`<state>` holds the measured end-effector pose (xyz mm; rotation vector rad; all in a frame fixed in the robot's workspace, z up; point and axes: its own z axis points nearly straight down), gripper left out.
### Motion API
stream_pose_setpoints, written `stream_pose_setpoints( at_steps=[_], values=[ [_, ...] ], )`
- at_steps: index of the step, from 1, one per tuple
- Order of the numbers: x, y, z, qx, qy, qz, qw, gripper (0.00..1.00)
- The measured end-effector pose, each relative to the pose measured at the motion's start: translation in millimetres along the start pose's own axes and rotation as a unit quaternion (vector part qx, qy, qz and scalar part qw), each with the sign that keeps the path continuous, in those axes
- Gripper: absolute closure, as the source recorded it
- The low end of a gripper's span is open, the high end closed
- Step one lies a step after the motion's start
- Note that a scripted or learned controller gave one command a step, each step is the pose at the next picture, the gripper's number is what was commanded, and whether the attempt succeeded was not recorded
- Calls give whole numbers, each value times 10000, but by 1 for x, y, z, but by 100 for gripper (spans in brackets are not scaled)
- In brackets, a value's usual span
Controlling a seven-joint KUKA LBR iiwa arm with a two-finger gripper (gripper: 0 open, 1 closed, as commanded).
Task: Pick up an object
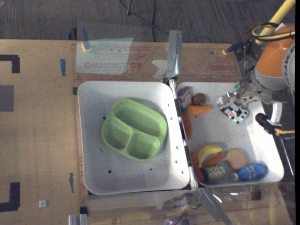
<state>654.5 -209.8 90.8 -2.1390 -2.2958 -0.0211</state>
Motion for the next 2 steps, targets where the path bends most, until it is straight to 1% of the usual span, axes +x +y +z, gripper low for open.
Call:
stream_pose_setpoints(
  at_steps=[1,2],
  values=[
    [-3,1,-11,-29,-59,-7,10000,100],
    [-1,1,-11,-24,-43,-10,10000,0]
  ],
)
